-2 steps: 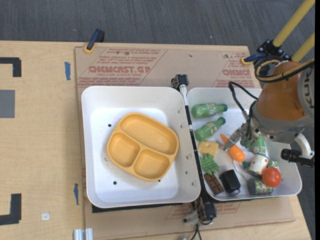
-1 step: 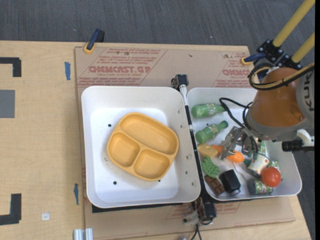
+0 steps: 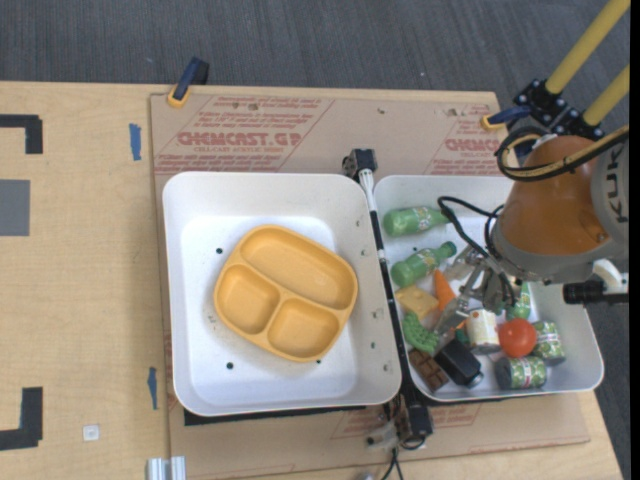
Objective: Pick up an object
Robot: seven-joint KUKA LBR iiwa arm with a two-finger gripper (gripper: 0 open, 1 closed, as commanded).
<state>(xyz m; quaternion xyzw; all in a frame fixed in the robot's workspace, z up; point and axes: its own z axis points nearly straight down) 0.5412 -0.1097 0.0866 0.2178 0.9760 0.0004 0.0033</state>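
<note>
Cardboard sheet (image 3: 330,118) under the bins carries red printed text, upside down from this view: "CHEMCAST" reads at its upper left, and a partly cut "CHEMCAST" repeats at the upper right near the arm. Smaller red lines above each are too small to read. Can labels are illegible.

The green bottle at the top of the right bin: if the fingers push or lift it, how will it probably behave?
The green bottle lies on its side and looks round, so a push would probably roll it across the right bin. It looks like a small plastic toy, likely light and stiff. Its smooth, curved surface may slip from the fingers.
</note>
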